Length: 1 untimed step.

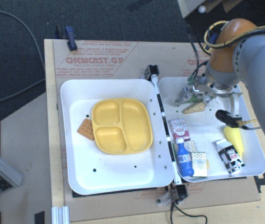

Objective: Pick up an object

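My gripper hangs low over the far end of the right bin, below the grey arm with its orange band. A tan, bread-like piece lies just in front of it, close under it. Nearer the front of that bin lie a pink and white packet, a blue bottle, a small patterned box, a yellow banana-shaped thing and a black and white toy. I see nothing held in the gripper.
The left bin holds a yellow divided plate with an orange-brown cracker at its left edge. A black rail with clamps separates the bins. A blue clamp sits at the bench's far left corner.
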{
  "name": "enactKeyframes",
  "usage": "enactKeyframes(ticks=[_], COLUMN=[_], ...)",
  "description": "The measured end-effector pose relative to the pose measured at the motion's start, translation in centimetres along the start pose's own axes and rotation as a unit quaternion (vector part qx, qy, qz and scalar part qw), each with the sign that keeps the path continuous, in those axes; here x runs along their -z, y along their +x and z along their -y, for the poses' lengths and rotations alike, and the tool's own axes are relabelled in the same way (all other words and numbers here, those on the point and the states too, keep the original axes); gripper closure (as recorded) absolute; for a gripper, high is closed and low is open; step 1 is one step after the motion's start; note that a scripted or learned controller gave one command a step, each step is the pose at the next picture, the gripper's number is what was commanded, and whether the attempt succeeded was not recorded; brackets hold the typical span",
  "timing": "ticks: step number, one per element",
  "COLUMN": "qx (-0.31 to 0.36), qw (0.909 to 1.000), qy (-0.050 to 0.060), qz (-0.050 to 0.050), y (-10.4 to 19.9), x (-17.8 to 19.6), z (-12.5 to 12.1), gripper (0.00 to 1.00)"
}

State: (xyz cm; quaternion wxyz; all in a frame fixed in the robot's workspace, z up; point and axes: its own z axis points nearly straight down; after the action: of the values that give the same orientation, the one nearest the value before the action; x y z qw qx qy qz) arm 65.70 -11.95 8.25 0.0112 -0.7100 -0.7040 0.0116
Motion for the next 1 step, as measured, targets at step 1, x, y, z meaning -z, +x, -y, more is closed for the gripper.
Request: enactKeyframes(ticks=[1], qx=[0.001], qw=[1.0], qy=[0.001], qz=[-0.003], y=[-1.46], x=[-0.04], z=[-0.29], gripper=[0.0])
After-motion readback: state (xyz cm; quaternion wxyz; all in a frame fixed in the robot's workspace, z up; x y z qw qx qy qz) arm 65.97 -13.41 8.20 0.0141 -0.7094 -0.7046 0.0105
